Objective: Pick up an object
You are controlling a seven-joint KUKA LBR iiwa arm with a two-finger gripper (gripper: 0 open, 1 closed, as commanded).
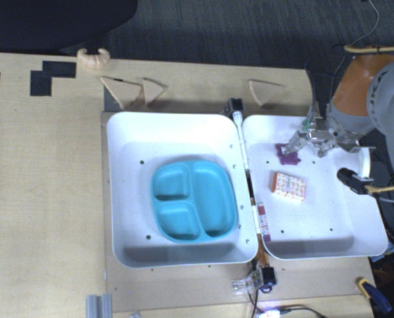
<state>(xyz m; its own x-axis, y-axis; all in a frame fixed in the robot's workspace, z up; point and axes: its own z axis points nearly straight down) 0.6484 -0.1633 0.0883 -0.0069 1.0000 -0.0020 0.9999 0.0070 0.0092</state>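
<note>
Smooth blue three-compartment tray [194,200]

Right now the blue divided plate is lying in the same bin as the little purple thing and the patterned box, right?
Not quite. The blue divided plate lies alone in the left bin. The little purple thing and the patterned box are in the right bin, as the camera view shows.

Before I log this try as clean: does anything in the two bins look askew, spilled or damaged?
Nothing stands out. The blue divided plate lies flat in the left bin. In the right bin, the small patterned box sits slightly turned, and the purple object lies by the gripper. No spill shows.
</note>
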